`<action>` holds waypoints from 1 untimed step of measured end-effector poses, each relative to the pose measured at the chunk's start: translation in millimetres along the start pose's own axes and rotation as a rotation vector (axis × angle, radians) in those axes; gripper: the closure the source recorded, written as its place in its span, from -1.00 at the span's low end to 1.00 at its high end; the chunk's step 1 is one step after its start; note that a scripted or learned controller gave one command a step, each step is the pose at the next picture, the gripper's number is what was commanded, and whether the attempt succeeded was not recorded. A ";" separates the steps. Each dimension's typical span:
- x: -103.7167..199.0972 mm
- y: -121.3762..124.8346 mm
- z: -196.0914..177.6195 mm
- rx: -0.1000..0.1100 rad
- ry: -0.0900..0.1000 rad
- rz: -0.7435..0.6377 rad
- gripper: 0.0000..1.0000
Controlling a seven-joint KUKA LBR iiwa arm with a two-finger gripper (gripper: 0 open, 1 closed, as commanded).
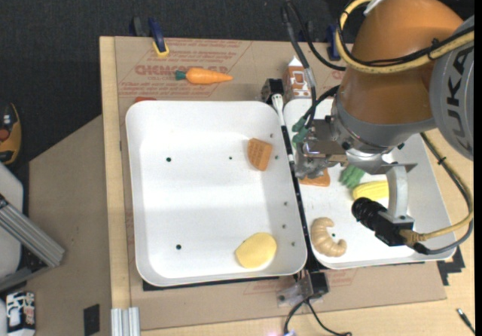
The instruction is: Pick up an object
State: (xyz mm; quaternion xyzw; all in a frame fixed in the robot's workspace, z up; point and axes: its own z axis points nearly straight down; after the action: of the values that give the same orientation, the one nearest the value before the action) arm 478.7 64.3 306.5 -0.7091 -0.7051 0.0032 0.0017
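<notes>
- Arm (pixel 392 63) is over the right bin (pixel 429 248), gripper (pixel 310 165) down at its left wall by an orange piece (pixel 316 179).
- Grip state: can't tell; nothing visibly lifted, so pick not done imo.
- Croissant (pixel 329 236), corn (pixel 371 190) lie near in the same bin.

Bench (pixel 113 176): two bins (pixel 196 267), carrot (pixel 205 77).

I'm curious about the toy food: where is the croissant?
The croissant lies at the near edge of the right bin, below the arm, right of the yellow piece.
</notes>
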 end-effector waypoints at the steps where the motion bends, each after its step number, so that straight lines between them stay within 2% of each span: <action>1: -36.1 22.3 18.4 -0.003 0.001 -0.001 1.00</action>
State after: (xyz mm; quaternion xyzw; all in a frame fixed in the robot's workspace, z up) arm 500.6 28.1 288.0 -0.7088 -0.7054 0.0015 0.0011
